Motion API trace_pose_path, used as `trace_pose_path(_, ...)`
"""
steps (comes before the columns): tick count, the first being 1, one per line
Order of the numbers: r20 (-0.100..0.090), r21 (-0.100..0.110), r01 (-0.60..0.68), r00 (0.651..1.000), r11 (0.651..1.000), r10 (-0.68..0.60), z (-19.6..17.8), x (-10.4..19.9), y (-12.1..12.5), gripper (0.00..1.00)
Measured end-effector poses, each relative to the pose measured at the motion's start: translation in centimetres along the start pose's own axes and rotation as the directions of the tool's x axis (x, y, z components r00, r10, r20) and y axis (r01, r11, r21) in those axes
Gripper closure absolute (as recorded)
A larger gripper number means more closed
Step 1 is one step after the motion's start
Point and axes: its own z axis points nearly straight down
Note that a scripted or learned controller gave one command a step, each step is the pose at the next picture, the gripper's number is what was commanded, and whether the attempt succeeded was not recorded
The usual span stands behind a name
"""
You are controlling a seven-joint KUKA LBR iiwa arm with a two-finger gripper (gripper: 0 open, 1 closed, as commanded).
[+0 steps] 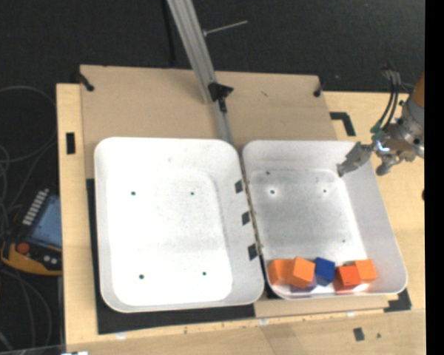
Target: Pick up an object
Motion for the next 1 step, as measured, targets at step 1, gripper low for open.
trace_pose_path(1,-0.006,0.008,-0.002,1.0,1.0,0.002,9.36,7.03,-2.83,0.0)
